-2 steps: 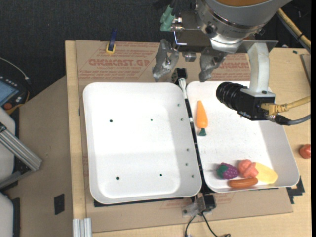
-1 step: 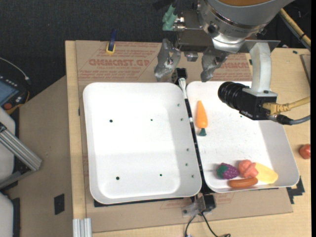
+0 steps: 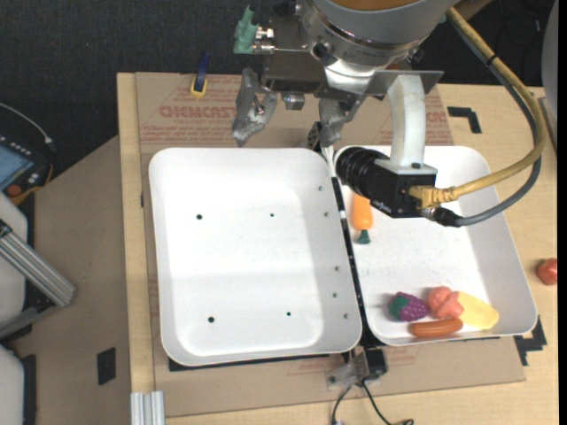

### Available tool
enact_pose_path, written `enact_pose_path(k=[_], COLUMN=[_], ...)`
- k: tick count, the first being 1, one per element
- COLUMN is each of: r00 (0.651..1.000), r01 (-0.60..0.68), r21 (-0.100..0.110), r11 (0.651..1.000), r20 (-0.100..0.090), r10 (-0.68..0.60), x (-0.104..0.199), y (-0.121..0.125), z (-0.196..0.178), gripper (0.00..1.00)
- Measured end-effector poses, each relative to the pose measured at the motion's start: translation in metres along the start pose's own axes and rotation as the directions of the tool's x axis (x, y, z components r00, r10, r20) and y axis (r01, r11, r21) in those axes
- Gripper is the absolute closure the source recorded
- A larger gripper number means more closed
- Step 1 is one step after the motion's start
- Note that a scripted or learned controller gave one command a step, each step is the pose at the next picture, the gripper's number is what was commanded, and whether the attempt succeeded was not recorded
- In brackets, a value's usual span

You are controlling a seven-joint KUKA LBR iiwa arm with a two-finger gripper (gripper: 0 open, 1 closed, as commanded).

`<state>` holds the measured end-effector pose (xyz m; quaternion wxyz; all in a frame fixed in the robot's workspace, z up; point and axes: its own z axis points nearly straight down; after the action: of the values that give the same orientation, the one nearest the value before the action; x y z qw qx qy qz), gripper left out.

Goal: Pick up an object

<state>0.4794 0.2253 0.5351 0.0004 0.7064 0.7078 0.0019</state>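
Hovering high over the back edge of the left bin (image 3: 177, 237), the gripper (image 3: 288, 122) has its two fingers spread apart w/ nothing between them. The arm (image 3: 381, 7) reaches in above it, a black cylinder unit (image 3: 381, 184) hanging by the seam between the bins.

Every candidate sits in the right bin (image 3: 505, 264): a carrot (image 3: 361, 213) close to the seam, just under that black unit, and a cluster at the front edge, i.e. grapes (image 3: 407, 307), a pink lump (image 3: 446, 302), a yellow piece (image 3: 478, 312) and a sausage (image 3: 434, 328), packed touching.

Risk, I'd guess: gripper's on the wrong side of the seam, so a straight drop closes on bare white plastic. In the cluster, fingers could wedge between neighbours or nudge them apart. Toys look like smooth moulded plastic, rounded, so prob. slippery; carrot tapers, sausage is a thin cylinder, grapes bumpy.
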Motion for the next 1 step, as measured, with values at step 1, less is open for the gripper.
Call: enact_pose_path(k=[1], r00=[1.0], r01=[-0.004], r21=[0.006], r11=[1.0], r20=[0.003], r10=[0.004], x=[-0.1068], y=[0.0298], z=[0.0289], gripper=[0.0])
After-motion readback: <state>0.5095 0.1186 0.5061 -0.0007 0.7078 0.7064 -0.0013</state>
